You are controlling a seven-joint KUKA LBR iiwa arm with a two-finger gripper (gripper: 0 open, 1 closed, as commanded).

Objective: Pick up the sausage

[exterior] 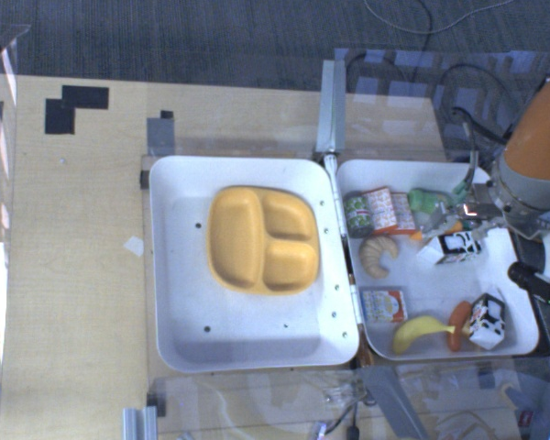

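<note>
The sausage (pixel 456 324) lies untouched at the near edge of the right bin (pixel 440 287), between a banana (pixel 420 332) and a small cow-print carton (pixel 487 323). The gripper (pixel 466 211) hangs over the bin's far right, well apart from it; its opening cannot be told, so the whole pick remains.

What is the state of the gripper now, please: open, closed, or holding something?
Gripper: cannot be told from this view; it sits over the right bin, away from the sausage.

One fixed camera looks down on my bench (pixel 73 246) at a slant from above, far enough back to take in both white bins: the left bin (pixel 165 273) sits mid-frame, the right bin (pixel 522 337) near the right edge, where my arm (pixel 536 145) enters.
</note>
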